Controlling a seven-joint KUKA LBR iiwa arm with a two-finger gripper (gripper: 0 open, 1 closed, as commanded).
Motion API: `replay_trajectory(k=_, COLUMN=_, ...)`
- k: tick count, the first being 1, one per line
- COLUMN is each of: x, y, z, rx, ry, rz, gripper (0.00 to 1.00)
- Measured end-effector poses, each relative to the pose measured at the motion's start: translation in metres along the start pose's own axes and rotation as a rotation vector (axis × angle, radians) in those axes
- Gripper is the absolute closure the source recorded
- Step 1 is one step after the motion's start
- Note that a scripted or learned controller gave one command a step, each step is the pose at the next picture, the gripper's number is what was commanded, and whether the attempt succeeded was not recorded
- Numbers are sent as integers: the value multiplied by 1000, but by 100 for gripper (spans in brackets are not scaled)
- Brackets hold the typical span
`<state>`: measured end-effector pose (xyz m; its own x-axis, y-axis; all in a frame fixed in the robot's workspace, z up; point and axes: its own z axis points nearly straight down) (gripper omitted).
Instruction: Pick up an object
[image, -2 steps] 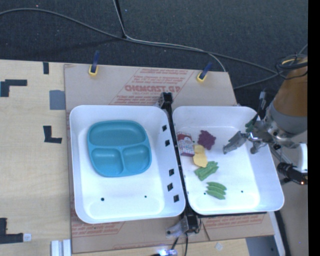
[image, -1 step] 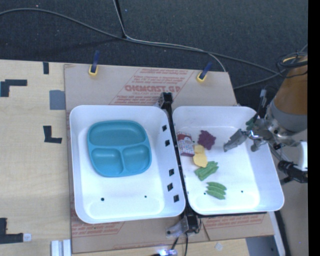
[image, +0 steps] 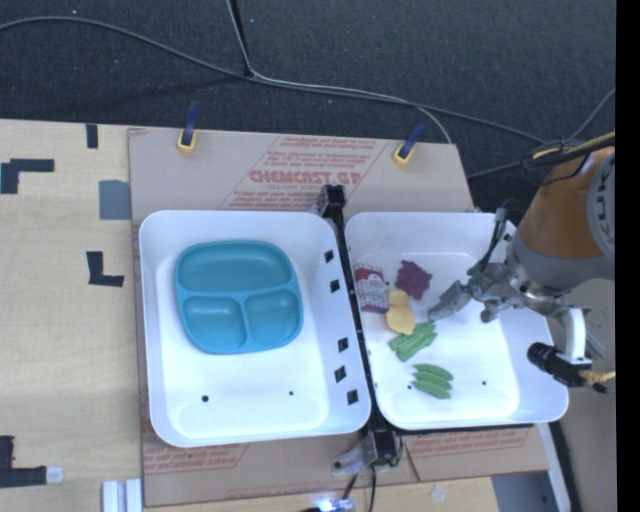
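Small toy foods (image: 412, 340) lie clustered in the right bin (image: 470, 232).

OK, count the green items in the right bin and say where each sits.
2. One green item lies near the bin's middle, just below the yellow piece. The other green item lies nearer the front wall of the right bin. None looks hidden.

A blue tray (image: 240, 296) lies in one white bin (image: 160, 300); purple (image: 413, 277), yellow (image: 400, 314) and green (image: 432, 380) pieces in the other.

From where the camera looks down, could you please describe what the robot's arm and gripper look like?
The arm is a thick rounded body, grey with a broad orange band above the wrist. The gripper is slim grey metal with dark parts. A white bracket with a black cylindrical fitting hangs below the wrist, and a thin cable loops over the top.
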<state>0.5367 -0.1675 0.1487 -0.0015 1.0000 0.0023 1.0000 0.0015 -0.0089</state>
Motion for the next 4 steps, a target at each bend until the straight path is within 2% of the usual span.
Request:
replay_trajectory(k=1, x=-4, y=-6, z=48, rx=0, ry=1, rz=1, gripper=0)
replay_trajectory(k=2, x=-3, y=-2, z=61, rx=-17, ry=-2, rz=1, gripper=0)
replay_trajectory(k=3, x=-1, y=0, z=51, rx=-16, ry=2, rz=-3, gripper=100)
replay_trajectory(k=4, x=8, y=0, z=-5, rx=-9, ry=-2, rz=-2, gripper=100)
